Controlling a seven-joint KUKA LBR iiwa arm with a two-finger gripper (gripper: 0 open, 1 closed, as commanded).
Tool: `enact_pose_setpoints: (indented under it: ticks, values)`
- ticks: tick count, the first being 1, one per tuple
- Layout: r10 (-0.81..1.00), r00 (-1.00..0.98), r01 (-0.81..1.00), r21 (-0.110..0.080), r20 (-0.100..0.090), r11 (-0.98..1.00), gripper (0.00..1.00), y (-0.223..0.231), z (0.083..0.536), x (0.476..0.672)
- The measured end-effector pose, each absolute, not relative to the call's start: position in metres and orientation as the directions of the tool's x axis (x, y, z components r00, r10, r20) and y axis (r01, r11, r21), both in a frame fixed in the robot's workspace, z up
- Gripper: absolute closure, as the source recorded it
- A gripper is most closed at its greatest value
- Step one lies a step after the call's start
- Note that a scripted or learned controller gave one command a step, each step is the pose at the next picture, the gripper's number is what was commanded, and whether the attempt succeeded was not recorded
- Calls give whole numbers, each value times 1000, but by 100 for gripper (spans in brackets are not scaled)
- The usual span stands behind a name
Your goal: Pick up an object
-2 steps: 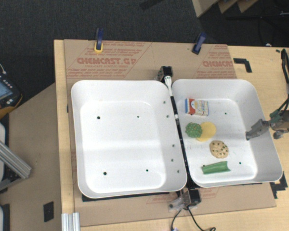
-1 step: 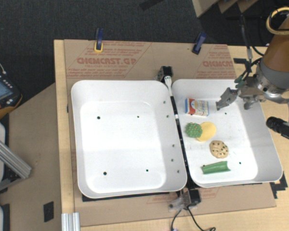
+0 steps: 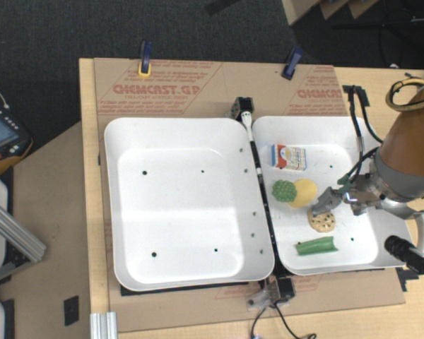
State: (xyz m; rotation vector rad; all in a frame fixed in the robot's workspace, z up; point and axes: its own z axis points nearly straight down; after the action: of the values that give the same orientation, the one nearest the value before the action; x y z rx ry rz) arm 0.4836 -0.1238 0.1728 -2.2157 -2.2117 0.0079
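Cardboard sheeting printed with red lettering covers the bench [image 3: 198,80], held at its far edge by a yellow-and-blue clamp [image 3: 145,62] and a blue clamp [image 3: 292,63]. Two shallow white plastic bins with rounded corners sit on it side by side, smooth and glossy, each dotted with small dark holes. The left bin [image 3: 127,189] shows bare white plastic. The right bin [image 3: 339,136] carries a small flat carton [image 3: 290,157] in white, red and blue toward its far edge; nearer the middle a bumpy green lump [image 3: 284,190] touches a smooth yellow rounded piece [image 3: 306,189]; a round tan cookie [image 3: 321,222] speckled with dark chips lies nearer the front, and a long green block [image 3: 316,246] lies just beside it toward the front edge. The grey arm with its orange band reaches in from the right edge, and the claw [image 3: 325,203] hangs low just above the cookie, beside the yellow piece. Whether it is open or closed, I cannot tell from here.
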Motion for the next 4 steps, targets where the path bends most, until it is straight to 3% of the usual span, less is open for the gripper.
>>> enact_pose_setpoints:
  ticks: [1,2,4]
  values:
    - [1000,-3,1000,4,-2,3,0,-103,82,515]
    - [1000,3,1000,14,-8,-3,100,-107,99,517]
    - [1000,-7,1000,11,1,7,100,-9,260,573]
